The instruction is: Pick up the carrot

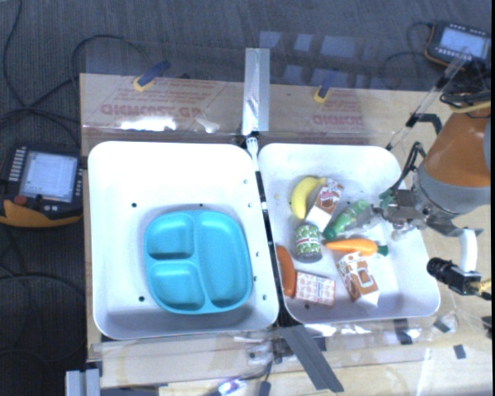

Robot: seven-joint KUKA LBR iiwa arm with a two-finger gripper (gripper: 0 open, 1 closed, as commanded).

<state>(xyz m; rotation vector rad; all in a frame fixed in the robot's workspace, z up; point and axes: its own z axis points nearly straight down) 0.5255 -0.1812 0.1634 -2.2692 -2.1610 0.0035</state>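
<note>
- While my claw (pixel 393 213) hovers just right of the carrot (pixel 351 245), I cannot tell its opening; it grips nothing.
- Crowding juice box (pixel 357 275) and green bottle (pixel 344 218) risk a wrong grab.

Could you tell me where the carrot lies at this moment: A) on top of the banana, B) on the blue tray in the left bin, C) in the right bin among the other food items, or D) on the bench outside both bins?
C: the carrot lies flat in the right bin, between the green bottle and a carton.
</note>
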